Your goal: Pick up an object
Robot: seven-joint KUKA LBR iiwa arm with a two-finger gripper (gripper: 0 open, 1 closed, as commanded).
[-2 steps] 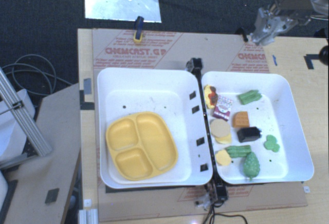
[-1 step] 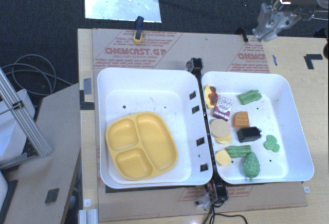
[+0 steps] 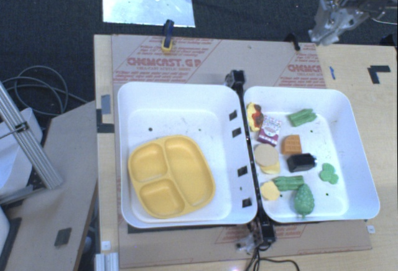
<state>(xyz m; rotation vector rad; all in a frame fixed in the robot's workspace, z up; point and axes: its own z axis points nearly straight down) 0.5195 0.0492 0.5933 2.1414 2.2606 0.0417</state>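
The arm is being cut off by the top right corner, and the hand [image 3: 326,24] is being seen blurred there, raised beyond the right bin [image 3: 357,139]; whether it is wide or narrow cannot be told. Small items are being kept in that bin: a black block [image 3: 301,162], green pieces, a red packet [image 3: 270,130]. A yellow tray [image 3: 170,174] is lying in the left bin [image 3: 180,99].

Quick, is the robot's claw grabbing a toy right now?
Gripper: up past the far right corner of the bench, away from both bins; nothing visibly in it, and open or shut cannot be told.
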